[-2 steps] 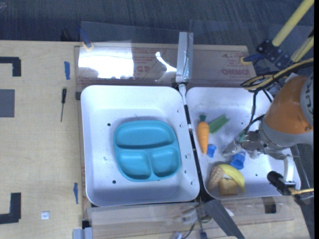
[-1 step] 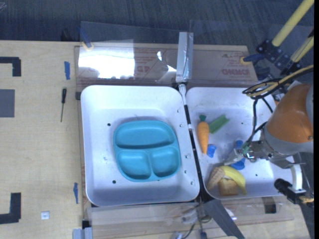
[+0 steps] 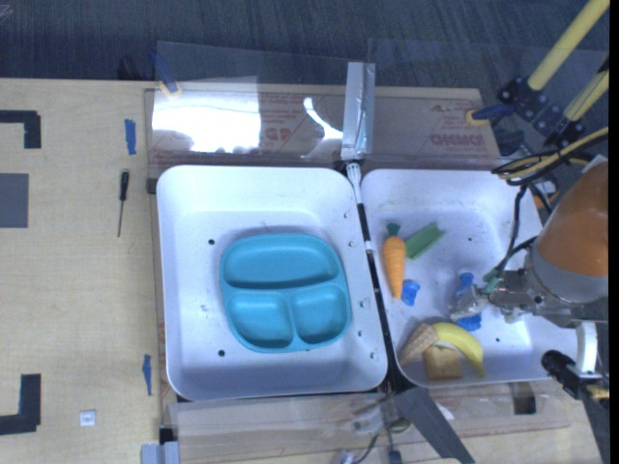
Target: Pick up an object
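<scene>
Yellow banana (image 3: 458, 340) | curved (beside tan chunk (image 3: 437, 354)) | right bin (image 3: 484, 196)

1. This looks like a robotics lab or test cell, not a home.
2. A plywood table (image 3: 68, 259) carries two shallow white bins (image 3: 184, 211) side by side, with black tape marks (image 3: 24, 129) and blue tape tabs (image 3: 130, 135) on it.
3. A clear plastic screen (image 3: 251, 104) stands behind the bins.
4. The orange-banded arm (image 3: 580, 230) trails cables (image 3: 532, 162).
5. Toy food, such as a carrot (image 3: 394, 264) and a banana (image 3: 459, 341), lies in the right bin.
</scene>
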Controlling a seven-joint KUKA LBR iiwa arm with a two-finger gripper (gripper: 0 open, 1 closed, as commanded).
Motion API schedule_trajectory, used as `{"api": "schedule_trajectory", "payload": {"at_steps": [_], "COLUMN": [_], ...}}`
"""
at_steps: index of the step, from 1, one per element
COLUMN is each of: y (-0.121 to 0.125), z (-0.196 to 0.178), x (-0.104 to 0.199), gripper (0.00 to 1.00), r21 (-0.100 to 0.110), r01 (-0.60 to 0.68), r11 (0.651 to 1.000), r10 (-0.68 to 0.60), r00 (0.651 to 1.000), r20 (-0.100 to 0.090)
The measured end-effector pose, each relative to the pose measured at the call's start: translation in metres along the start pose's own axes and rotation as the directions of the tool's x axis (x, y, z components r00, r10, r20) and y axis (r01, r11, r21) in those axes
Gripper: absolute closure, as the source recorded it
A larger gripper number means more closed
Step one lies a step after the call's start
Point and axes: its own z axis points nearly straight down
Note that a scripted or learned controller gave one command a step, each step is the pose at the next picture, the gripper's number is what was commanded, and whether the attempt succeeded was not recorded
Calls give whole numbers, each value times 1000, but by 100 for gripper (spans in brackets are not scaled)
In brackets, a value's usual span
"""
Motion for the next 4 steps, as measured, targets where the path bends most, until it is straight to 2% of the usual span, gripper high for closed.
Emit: {"api": "schedule_trajectory", "payload": {"at_steps": [1,2,3,4], "y": [51,20,22,36], "z": [19,19,8,-101], "x": [29,3,3,50], "gripper": [0,0,100,100], "r21": [-4,-3,-9,-6], "r01": [438,95,95,150], "r11": [899,995,995,989], "r10": [-438,-95,-95,-150], "r00": [899,995,996,989], "r20": [2,0,1,-1]}}
